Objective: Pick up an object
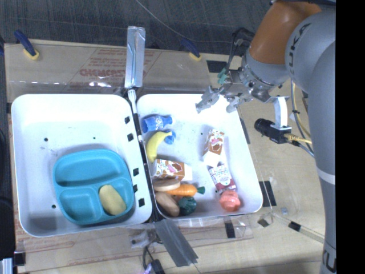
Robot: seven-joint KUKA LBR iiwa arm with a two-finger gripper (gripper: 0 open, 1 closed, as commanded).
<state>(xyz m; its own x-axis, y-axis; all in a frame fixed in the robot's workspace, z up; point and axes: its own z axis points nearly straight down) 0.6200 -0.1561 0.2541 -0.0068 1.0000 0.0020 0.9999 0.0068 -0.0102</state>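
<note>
My gripper hangs over the far edge of the right bin, fingers spread apart with nothing between them. Below it in that bin lie a blue wrapped item, a yellow banana, a brown-and-white snack pack, a small carton, a red-labelled tube, a pink-red fruit, a carrot and a brown bread roll. The snack pack is the nearest thing to the fingers, a short way toward the front.
The left bin holds a blue divided tray with a yellow potato-like item in its front right compartment. A metal divider post stands between the bins at the back. Cardboard lies behind the bins.
</note>
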